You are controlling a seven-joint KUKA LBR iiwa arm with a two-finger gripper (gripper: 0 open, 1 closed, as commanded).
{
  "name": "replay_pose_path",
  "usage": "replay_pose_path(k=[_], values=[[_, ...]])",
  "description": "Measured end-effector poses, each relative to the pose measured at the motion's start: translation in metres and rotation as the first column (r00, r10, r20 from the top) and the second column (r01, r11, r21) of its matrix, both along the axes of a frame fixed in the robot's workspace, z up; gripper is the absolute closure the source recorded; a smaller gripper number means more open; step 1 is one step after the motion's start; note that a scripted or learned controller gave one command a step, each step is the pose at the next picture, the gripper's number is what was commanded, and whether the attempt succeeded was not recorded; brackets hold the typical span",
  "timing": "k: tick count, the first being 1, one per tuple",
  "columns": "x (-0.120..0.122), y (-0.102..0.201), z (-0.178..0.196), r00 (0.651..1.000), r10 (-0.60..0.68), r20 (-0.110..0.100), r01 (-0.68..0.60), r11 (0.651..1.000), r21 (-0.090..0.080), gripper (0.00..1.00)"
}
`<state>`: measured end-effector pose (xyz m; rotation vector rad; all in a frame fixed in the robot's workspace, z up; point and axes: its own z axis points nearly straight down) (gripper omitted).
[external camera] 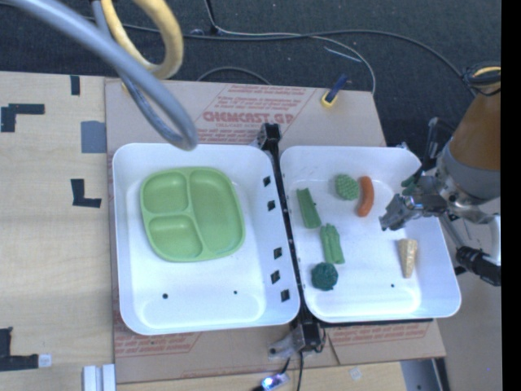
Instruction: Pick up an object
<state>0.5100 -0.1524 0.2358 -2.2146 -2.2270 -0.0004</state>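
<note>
Green 3-compartment tray (193, 214) in left bin (130, 292); cardboard (244, 108) beneath.

Right bin (358, 306) holds: two green sticks, green round pieces, orange sausage (365, 196), cream wedge (408, 257) at right.

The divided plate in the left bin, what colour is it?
Light green. The divided plate shows clearly in the camera view.

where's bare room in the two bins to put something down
Left bin: a wide bare strip along its front, below the green tray. Right bin: bare floor at the front between the broccoli and the corn. Crowded: its middle, with the sausage near the gripper.
</note>
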Motion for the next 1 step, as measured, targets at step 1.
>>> replay_pose_path(k=[1], values=[[-0.0073,0.0454,0.0028,1.0,0.0,-0.001,0.0,1.0,0.001,1.0]])
